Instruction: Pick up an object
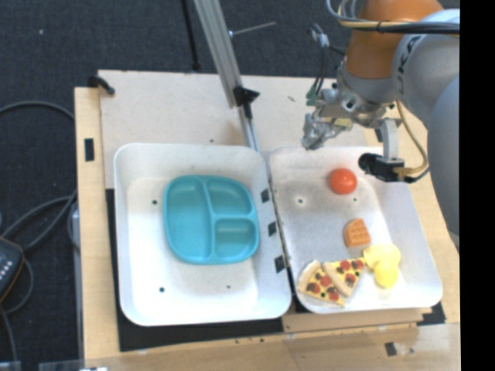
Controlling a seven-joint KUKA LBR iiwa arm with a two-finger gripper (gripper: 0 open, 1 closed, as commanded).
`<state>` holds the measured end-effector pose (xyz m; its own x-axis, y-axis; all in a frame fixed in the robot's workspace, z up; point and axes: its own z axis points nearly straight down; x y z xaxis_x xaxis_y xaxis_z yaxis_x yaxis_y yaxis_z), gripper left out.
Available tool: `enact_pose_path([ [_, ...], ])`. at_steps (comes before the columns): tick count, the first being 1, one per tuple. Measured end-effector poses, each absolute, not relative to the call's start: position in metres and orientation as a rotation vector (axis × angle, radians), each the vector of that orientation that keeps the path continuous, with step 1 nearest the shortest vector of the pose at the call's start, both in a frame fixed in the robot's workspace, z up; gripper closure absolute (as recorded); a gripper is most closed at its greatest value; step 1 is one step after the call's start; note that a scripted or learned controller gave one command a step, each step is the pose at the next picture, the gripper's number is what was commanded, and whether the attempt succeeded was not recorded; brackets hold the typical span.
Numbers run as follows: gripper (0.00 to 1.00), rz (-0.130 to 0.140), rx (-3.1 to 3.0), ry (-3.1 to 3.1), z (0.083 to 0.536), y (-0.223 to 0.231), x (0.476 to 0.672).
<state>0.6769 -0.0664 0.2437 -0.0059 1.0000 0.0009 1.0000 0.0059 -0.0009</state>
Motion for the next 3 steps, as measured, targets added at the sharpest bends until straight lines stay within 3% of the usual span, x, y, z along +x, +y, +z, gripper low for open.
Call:
enact_pose_path([
  [1, 1.0, -0.001, -2.213, -2.228, 0.239, -0.01, 0.678],
  [3, 1.0, 0.0, -2.212, -2.228, 0.228, 0.09, 0.656],
])
